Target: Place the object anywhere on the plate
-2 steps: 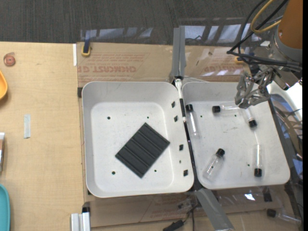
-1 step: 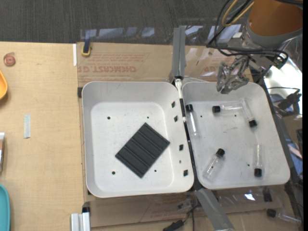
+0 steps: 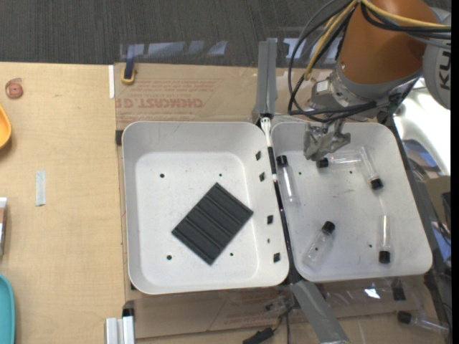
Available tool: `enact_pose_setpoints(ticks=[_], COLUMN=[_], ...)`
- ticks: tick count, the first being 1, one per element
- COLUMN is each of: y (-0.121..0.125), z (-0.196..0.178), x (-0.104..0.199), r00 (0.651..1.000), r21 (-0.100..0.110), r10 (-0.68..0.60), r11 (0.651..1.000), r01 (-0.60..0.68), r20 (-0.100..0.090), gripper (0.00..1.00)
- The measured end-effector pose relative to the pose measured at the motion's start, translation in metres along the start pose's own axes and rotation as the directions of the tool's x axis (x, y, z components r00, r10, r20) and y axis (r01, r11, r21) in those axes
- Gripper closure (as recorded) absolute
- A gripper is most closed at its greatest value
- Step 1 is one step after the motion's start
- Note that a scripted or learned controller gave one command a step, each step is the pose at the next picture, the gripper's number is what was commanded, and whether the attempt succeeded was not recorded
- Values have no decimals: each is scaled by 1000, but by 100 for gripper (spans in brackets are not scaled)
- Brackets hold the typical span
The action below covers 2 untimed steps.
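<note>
Currently the gripper (image 3: 324,147) hangs over the right bin (image 3: 407,253).
Whether it grips cannot be told; clear vials (image 3: 319,239) lie below, the dark plate (image 3: 212,223) beside that bin.

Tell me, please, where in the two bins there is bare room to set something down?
Left bin: bare floor all around the dark ribbed plate, widest along its upper edge. Right bin: a small patch at centre among the vials; crowded near the gripper.

Cardboard sheet (image 3: 188,94) behind the bins, wooden bench top (image 3: 57,192) at left.
</note>
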<state>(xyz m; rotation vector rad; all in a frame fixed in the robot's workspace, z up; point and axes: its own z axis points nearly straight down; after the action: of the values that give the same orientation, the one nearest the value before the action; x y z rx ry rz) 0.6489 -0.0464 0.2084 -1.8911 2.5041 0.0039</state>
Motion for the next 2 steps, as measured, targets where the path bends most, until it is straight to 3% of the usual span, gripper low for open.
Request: enact_pose_setpoints(ticks=[1, 2], y=[60, 186], z=[-19, -7], x=[-54, -28], r00=[994, 903], r21=[0, -3], r10=[-108, -429], r11=[994, 903], r01=[108, 429], r20=[-1, -2], gripper=[100, 100])
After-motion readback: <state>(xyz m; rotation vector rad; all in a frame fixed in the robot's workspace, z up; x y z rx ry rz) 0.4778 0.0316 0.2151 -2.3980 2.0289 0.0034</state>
